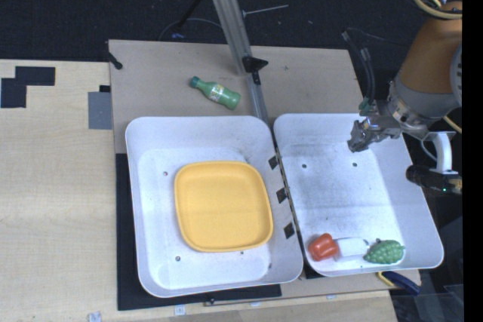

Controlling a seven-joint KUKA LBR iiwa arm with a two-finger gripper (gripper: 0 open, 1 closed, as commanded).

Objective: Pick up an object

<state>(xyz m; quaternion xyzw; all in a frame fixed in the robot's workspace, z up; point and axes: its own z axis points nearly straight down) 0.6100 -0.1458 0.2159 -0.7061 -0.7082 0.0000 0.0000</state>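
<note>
Two white bins sit side by side on the surface (189,72) before you. The left bin (147,154) holds a yellow plate (223,205), square with rounded corners, lying flat near its middle. The right bin (339,185) holds three small things in a row along its near edge: a red pepper (323,246), a white piece (352,246) just beside it, and a green bunch of grapes (384,252) at the right corner. The white piece's shape is too faint against the bin to tell. The rest of the right bin's floor is bare and lightly scuffed, giving you open room from the middle to the far wall. The jaws (364,136) hang over the far right part of this bin, well apart from the three things; you cannot tell whether they are spread or closed. A green bottle (215,92) lies on its side on the surface beyond the left bin, near a slanted metal rail (230,11).
</note>
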